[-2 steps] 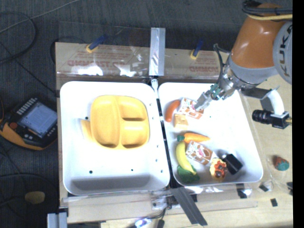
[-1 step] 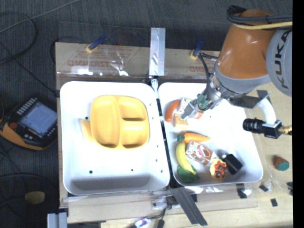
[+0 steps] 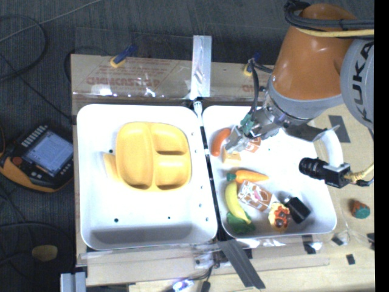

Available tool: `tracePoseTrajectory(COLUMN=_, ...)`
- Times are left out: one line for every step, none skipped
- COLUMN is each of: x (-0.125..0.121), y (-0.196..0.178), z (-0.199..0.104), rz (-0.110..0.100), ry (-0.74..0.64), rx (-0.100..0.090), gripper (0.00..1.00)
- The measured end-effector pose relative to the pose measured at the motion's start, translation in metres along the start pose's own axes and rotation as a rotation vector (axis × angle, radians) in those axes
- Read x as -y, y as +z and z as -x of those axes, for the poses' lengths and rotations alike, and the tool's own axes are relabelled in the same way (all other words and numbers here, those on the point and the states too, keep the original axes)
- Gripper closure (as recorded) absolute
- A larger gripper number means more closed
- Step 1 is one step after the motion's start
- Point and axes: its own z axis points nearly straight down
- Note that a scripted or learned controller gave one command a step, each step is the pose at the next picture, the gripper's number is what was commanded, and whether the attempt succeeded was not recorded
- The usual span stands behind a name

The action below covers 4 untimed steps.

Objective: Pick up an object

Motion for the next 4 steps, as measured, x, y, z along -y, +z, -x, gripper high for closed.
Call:
tracePoseTrajectory(x=-0.005, y=0.086, z=0.056, rz=-0.001, ry=0.042, rx=0.000, gripper=1.00)
tracePoseTrajectory(x=-0.065, y=0.103, z=0.057, rz=-0.001, ry=0.048, rx=-0.001, gripper=1.00)
tracePoseTrajectory(x=-0.074, y=0.091, z=0.090, rz=-0.002, ry=0.283, rx=0.002, gripper=1.00)
tracePoseTrajectory(x=-0.009, y=0.059, z=0.120, rz=-0.001, ry=0.200, rx=0.003, gripper=1.00)
